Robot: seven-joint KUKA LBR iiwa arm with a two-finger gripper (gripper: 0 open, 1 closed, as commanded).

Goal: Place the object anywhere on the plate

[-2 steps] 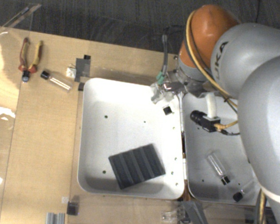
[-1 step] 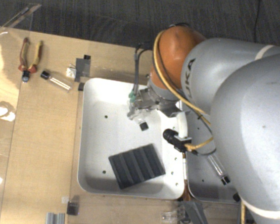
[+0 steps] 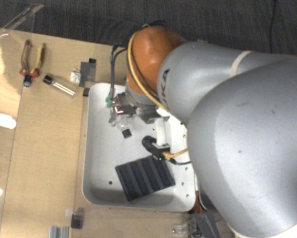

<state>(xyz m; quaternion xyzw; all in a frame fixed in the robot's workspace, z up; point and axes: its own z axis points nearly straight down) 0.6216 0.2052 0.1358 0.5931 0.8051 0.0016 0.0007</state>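
Gripper [image 3: 121,119]: low in white bin [image 3: 92,181]; finger state cannot be told. Dark ribbed object [image 3: 145,178]: lying in bin. Plate unidentified; placement judged outstanding.

Bulky grey arm [image 3: 242,126] with orange band [image 3: 150,52], yellow cable [image 3: 134,75].

The grey arm [image 3: 242,131] reaches in from the right, its thick links filling much of that side. The orange band [image 3: 150,50] above the wrist sits near the upper middle, with yellow and black cables looped around it. Below the band, the wrist points downward, and the gripper [image 3: 120,115] hangs at its end, seen from above.
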